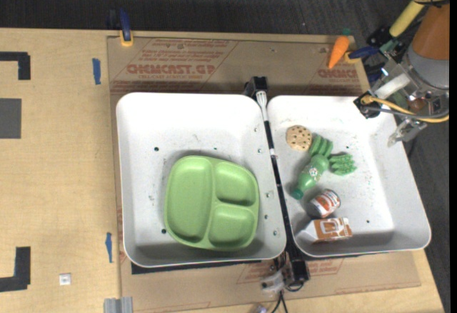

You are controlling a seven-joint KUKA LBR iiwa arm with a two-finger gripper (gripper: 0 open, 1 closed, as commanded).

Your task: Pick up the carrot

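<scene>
Red print runs across the cardboard sheet (214, 61) beneath the bins: big block letters read roughly "CHEMCAST GP", seen reversed or upside down from here, so I can't vouch for every letter. Smaller red lines sit above it, too fine to read. More of the same red lettering peeks out at the sheet's far right corner, cut off by the right bin (400, 183). In that bin, the small orange-and-white packet (330, 228) carries a label, blurred beyond reading.
</scene>
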